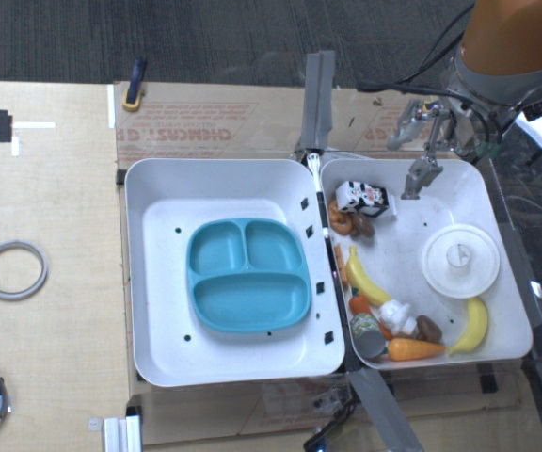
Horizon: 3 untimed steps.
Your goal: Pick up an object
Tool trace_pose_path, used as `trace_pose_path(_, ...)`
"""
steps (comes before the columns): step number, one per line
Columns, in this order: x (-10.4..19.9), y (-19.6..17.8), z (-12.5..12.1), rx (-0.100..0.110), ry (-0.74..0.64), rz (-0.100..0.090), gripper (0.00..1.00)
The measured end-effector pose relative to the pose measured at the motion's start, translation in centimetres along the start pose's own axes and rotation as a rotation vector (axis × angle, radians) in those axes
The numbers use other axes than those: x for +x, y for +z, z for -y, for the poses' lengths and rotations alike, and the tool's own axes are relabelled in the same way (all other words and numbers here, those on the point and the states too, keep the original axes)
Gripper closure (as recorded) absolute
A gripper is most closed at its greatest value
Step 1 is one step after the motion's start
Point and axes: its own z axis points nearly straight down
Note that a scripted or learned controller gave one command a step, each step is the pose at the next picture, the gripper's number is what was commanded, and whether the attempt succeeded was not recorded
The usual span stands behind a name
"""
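Bins come first: the shallow white left bin (149, 281) bears a teal three-compartment plastic plate (248, 275), and the shallow white right bin (497, 337) carries the loose goods. The grey arm with its orange band (511, 17) reaches in from the right, and its two-finger gripper (420, 179) hangs over the right bin's upper edge, fingers apparently spread with nothing between them, though the view there is cluttered by cabling. Largest candidate is the round white lidded container (460, 259), right of centre; its width looks a poor match for the fingers. Next, the yellow plastic banana (363, 282) lies along the bin's left wall, long axis running from upper left to lower right. A second yellow banana (473, 328) curves in the lower right corner, an orange carrot (412, 349) lies roughly level along the bottom edge, and a small black-and-white toy (362, 196) sits nearest the gripper. Recommended: descend on the toy or close across the left banana's short axis, clear of the wall.
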Motion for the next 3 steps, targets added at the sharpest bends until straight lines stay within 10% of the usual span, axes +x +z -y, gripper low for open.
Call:
trace_pose_path(1, 1.9, 10.6, 0.0, 0.0, 0.086, -0.002, 0.0)
trace_pose_path(2, 6.5, 16.5, 8.0, 0.0, 0.116, -0.001, 0.0)
trace_pose_path(3, 14.7, 16.5, 1.6, -0.001, 0.081, -0.002, 0.0)
